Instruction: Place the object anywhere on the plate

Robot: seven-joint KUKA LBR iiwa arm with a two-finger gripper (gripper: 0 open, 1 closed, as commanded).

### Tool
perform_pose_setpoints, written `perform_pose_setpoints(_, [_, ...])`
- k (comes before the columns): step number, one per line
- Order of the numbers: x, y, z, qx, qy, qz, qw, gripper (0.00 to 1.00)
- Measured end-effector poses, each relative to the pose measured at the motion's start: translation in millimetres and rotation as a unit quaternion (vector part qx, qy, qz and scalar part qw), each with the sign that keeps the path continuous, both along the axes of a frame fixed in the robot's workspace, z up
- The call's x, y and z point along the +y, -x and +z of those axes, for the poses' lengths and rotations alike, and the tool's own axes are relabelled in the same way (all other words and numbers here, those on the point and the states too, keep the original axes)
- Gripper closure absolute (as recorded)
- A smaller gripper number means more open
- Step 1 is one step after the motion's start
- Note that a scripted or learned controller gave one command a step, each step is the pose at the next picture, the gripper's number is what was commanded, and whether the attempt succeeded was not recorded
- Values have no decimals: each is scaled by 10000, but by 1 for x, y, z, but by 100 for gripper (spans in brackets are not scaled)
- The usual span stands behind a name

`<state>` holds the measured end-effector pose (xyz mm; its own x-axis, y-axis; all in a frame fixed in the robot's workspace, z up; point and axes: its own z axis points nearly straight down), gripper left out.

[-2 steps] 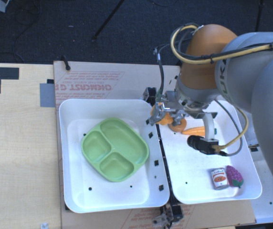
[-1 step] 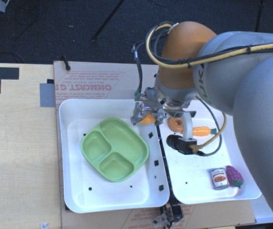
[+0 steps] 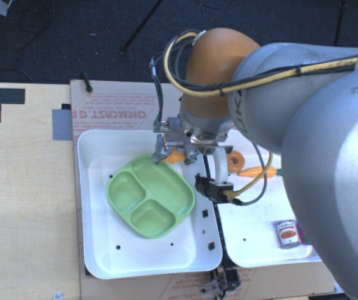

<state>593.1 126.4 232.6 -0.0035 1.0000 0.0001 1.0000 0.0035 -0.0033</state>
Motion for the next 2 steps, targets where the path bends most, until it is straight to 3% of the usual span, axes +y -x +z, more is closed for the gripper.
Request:
perform_pose_setpoints(1, [40,-12,4,-4,-4,0,10000,100])
perform_pose_setpoints(2, [39,-12,4,5,8,-2,10000,0])
